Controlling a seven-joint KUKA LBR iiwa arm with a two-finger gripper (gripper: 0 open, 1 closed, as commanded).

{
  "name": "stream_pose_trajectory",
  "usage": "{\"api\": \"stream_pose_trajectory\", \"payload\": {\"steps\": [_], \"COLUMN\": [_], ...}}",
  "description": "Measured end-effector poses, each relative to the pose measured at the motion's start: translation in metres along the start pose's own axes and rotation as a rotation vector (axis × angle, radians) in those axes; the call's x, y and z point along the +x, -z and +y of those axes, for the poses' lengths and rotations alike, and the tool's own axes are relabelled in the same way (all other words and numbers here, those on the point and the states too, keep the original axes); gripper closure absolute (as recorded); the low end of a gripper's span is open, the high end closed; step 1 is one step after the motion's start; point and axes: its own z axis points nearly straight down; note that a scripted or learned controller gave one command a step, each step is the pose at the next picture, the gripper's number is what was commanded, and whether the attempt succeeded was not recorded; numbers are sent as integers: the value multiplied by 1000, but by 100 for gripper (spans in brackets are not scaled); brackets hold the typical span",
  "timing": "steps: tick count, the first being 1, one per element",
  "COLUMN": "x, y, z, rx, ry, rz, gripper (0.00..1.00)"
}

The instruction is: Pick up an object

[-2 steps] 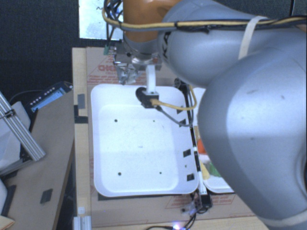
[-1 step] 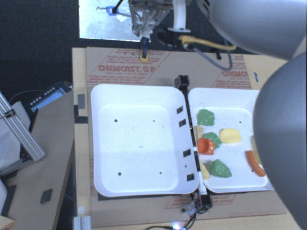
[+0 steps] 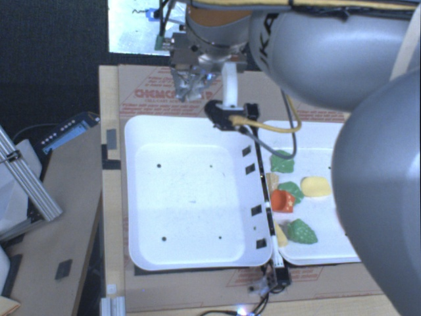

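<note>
Overhead slanted view of the desk (image 3: pixel 112 176) with two shallow white plastic bins side by side. The grey arm with the orange band (image 3: pixel 342 58) enters from the right and crosses the top of the view, its bulky links covering much of the right-hand bin (image 3: pixel 316 255). The wrist points downward at the far edge, placing the metallic end effector (image 3: pixel 189 87) above the cardboard sheet with red print (image 3: pixel 151 91), just beyond the far rim of the left-hand bin (image 3: pixel 191 189). Whether the end effector is spread or closed cannot be told; nothing is seen in it. The graspable objects lie in the right-hand bin near the divider: a yellow rounded piece (image 3: pixel 316 187), a red block (image 3: pixel 281 201), a green leafy piece (image 3: pixel 302 231) and another green piece (image 3: pixel 283 165), clustered close together.
</note>
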Motion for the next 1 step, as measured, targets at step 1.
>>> {"api": "stream_pose_trajectory", "payload": {"steps": [1], "x": [3], "y": [32], "z": [33], "rx": [-14], "ry": [3], "rz": [3], "gripper": [100]}}
